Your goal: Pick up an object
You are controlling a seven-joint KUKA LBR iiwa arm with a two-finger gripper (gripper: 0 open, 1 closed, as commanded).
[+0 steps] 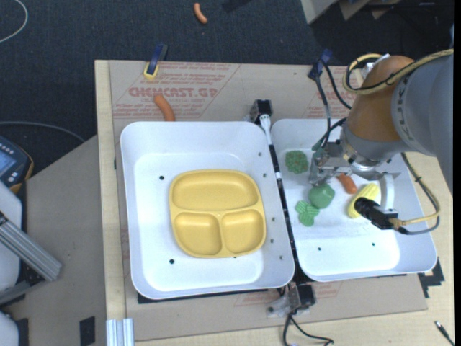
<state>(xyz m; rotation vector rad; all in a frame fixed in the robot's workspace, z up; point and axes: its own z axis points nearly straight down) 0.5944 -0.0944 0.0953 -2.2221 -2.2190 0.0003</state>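
My colour check: white bins, and yellow, green and orange pieces.

I see the left bin plain white with a solid yellow tray. The right bin is white too, with a speckled dark green lump, a mid-green piece, a brighter green piece, an orange stick and a yellow piece. The arm reads grey with an orange band, and the bench tan with red lettering.

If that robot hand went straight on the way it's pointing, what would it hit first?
Probably the round green piece just under the hand in the right bin, though depth is hard to judge from this view.
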